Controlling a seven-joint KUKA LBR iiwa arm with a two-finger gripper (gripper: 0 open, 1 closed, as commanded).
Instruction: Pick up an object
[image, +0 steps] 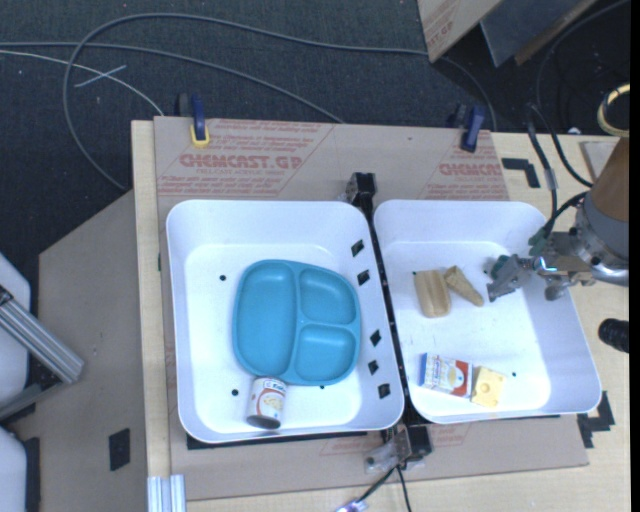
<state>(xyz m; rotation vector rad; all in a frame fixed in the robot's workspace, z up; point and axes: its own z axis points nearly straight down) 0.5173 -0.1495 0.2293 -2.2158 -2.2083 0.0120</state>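
Left bin (190, 300): smooth blue three-compartment plate (296, 323), small can (266, 402) on its side at front. Right bin (560, 360): two tan wooden blocks (447, 290) (touching), flat printed box (446, 374), yellow wedge (488, 387). Gripper (508, 277) hovers just right of blocks; fingers apart, holding nothing.

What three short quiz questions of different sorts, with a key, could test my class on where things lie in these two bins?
1. True or false: the blue divided plate lies in the left bin.
2. Multiple choice: the small can lies (A) on the plate, (B) beside the plate's near edge in the left bin, (C) in the right bin.
3. Fill in: the pincer hovers over the ____ bin, near the tan wooden pieces.

Key
1. True.
2. B.
3. Right; the small carton and yellow block lie there too.
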